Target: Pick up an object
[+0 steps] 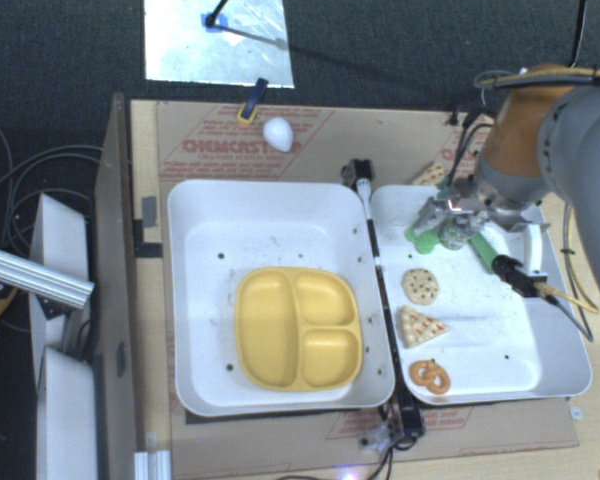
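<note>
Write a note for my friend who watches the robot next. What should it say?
Gripper: low over the far end of the right white bin, close beside a small green toy piece. I cannot tell whether it has grabbed anything.
Down that bin's left side: round speckled cookie, triangular pizza slice, brown pretzel.
Left white bin: yellow divided plastic plate.
Done: nothing clearly lifted.
Left: grasp one thing and raise it; the green piece looks nearest.
</note>
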